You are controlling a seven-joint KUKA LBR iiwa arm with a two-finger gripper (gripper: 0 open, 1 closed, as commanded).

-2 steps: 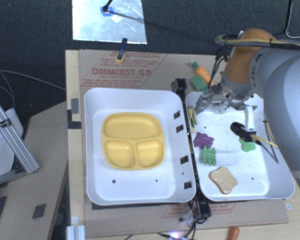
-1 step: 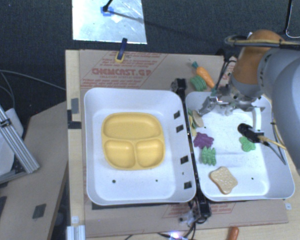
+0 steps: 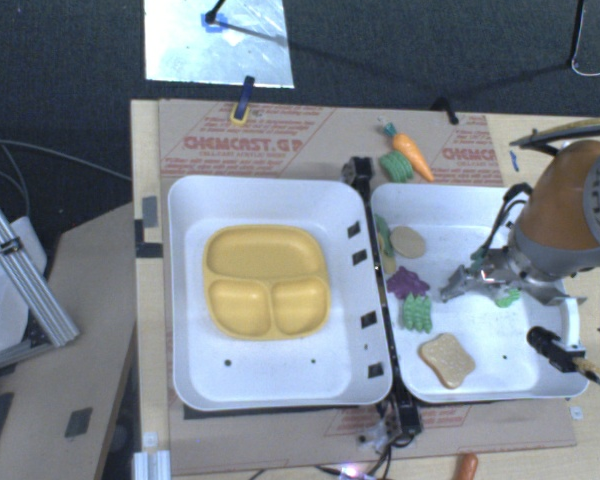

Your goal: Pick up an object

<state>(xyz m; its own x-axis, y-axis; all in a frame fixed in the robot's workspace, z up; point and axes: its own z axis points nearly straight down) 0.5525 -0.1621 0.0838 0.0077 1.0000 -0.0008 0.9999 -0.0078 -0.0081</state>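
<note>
Tool (image 3: pixel 458 286) low in right bin (image 3: pixel 450 200), beside purple toy (image 3: pixel 408 281), green toy (image 3: pixel 416 313)

arm (image 3: pixel 570 208): cut by right edge | green item (image 3: pixel 507 297): partly hidden beneath gripper

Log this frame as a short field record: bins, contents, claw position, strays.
left bin: yellow divided plate
right bin: bread slice, purple piece, green piece, tan round piece
claw: low over the right bin, beside the purple piece
outside bins: toy carrot on the cardboard behind the right bin
</note>
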